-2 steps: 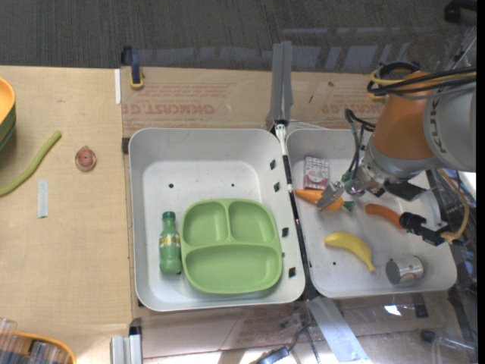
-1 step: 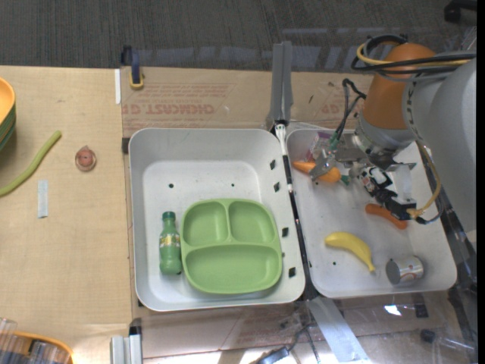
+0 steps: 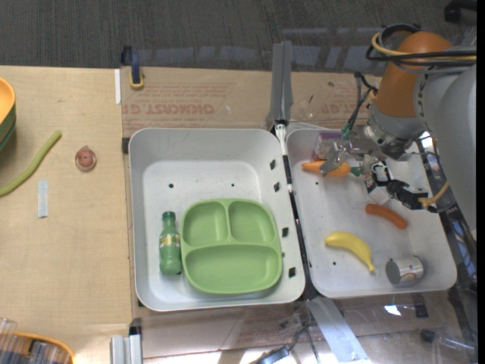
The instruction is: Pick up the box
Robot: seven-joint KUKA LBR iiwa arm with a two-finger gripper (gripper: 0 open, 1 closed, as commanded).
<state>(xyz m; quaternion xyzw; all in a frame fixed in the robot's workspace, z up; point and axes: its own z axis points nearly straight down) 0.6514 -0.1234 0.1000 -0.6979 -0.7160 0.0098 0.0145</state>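
Gripper (image 3: 336,160) sits low at the far-left corner of the right bin (image 3: 432,271), over a carrot (image 3: 320,167) and just beside the purple box (image 3: 327,138) at the back wall (can't tell jaw state, too cluttered). Also in that bin: banana (image 3: 352,247), sausage (image 3: 386,215), metal can (image 3: 404,270). Left bin (image 3: 151,165) has green divided plate (image 3: 229,245) w/ green bottle (image 3: 170,242) beside it; bins rest on cardboard (image 3: 197,101), wood bench (image 3: 68,256) to the left, grey carpet (image 3: 189,14) behind.
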